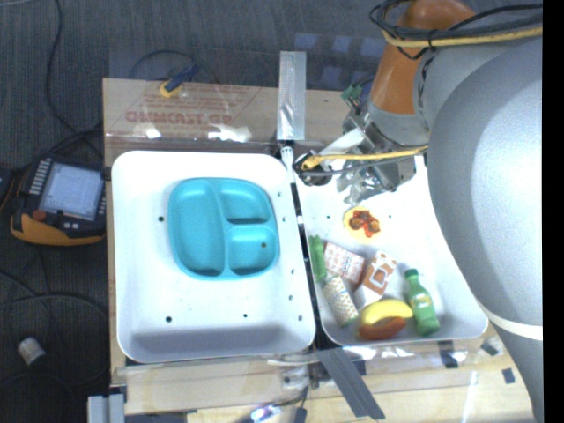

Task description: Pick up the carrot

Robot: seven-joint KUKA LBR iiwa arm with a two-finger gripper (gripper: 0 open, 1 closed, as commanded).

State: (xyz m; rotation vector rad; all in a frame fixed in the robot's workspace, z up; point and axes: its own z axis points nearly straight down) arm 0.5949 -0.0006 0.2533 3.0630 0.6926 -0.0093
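My gripper (359,181) hangs over the back left part of the right bin (458,298), under the grey wrist with the orange band. Just in front of it lies a small round yellow and red toy food (362,223), apart from the gripper. At the bin's front, an orange-red piece (381,329) lies partly under a banana (389,310); I cannot tell whether it is the carrot. A slim green piece (317,257) lies against the bin's left wall.
The right bin also holds a green bottle (422,302), two small cartons (344,262) (378,274) and a wrapped packet (340,301), crowded toward the front. A blue divided plate (224,227) sits in the left bin (159,324). The arm's bulk covers the right side.
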